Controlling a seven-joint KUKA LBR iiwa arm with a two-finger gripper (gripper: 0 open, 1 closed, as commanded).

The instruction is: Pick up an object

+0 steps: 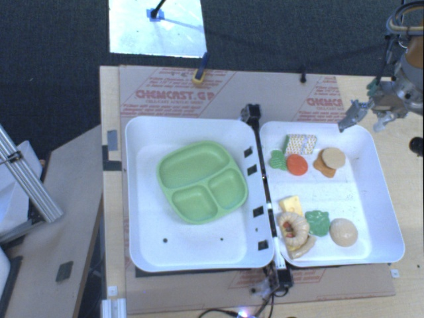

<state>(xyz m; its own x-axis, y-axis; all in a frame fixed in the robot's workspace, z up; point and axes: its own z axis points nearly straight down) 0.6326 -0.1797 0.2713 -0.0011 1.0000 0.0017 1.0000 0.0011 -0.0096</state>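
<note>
The pincer (366, 116) hangs spread and empty over the top right corner of the right bin (384, 197). The nearest thing to take is the tan bun-like piece (329, 160), lying down and to the camera's left of it (beside a red tomato-like piece (297, 165)). Its height above the bin is hard to judge.
</note>
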